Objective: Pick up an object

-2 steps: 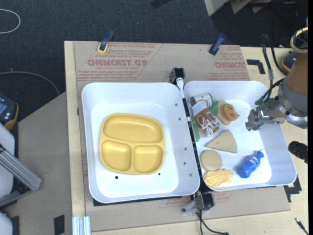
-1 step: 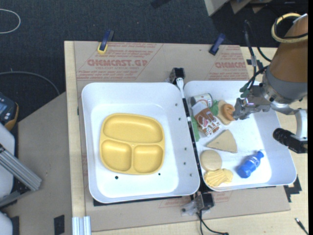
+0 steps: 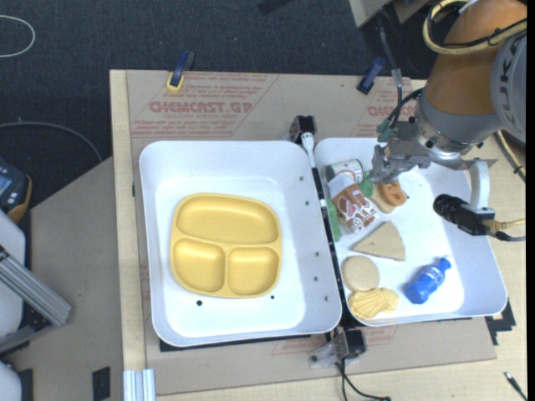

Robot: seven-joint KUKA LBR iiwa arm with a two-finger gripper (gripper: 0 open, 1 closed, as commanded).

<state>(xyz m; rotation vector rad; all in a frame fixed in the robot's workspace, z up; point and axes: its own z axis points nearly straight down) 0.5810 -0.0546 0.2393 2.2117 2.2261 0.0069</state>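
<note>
My gripper (image 3: 386,172) reaches down into the back of the right bin (image 3: 476,286), right over a small brown pastry-like piece (image 3: 390,195). Just left of it lie a green-and-white can (image 3: 343,175) and a red-brown snack packet (image 3: 353,210). Nearer the front sit a tan wedge (image 3: 380,243), a round beige biscuit (image 3: 361,272), a yellow ridged chip-like piece (image 3: 373,302) and a small blue bottle (image 3: 427,280). Nothing shows between the gripper's tips.
The left bin (image 3: 159,224) holds a yellow three-compartment tray (image 3: 225,243). A black cylindrical part (image 3: 458,212) of the arm's gear hangs over the right bin's right side. Clamps (image 3: 176,72) sit on the cardboard bench top at the back.
</note>
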